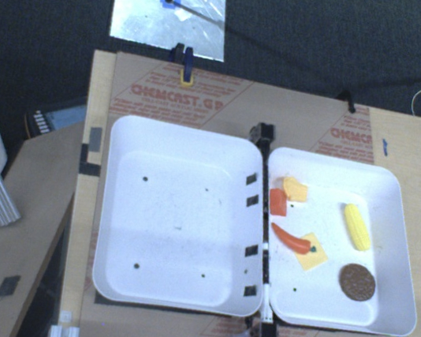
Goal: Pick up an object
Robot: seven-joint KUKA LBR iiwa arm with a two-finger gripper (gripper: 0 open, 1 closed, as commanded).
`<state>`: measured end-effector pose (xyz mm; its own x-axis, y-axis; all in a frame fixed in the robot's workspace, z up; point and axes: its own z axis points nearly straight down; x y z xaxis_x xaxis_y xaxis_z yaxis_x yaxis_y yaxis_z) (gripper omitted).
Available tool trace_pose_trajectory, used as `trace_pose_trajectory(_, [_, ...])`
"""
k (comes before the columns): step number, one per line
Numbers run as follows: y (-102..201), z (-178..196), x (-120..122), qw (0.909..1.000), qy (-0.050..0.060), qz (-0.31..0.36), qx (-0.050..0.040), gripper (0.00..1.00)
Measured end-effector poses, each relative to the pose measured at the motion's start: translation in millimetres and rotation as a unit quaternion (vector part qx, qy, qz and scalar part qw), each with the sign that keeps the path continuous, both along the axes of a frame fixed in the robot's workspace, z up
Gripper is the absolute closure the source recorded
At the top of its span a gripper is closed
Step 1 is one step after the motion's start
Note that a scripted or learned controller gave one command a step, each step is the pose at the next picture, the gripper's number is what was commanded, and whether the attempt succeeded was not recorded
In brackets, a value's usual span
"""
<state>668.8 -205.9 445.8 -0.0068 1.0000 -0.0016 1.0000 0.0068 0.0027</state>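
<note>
Targets grouped in right bin (403, 236), centre-right of frame.
Corn cob (356, 227) long axis near-vertical, tilted upper-left to lower-right; red pepper (290, 237) lower left. Gripper state: cannot tell.

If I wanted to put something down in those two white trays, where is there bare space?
The left bin has bare floor from wall to wall. In the right bin, the free patches are the far right corner above the corn cob and the near strip between the cheese slice and the brown cookie. It is crowded by the divider, around the red chili pepper.
</note>
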Motion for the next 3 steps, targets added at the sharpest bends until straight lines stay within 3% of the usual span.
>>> trace_pose_trajectory(1, [0.3,60.8,-0.1,1.0,-0.003,0.001,-0.0008,0.0])
trace_pose_trajectory(2, [0.7,69.2,0.4,1.0,-0.003,0.003,-0.0012,1.0])
trace_pose_trajectory(3, [0.7,68.9,0.3,1.0,-0.002,0.003,-0.001,0.0])
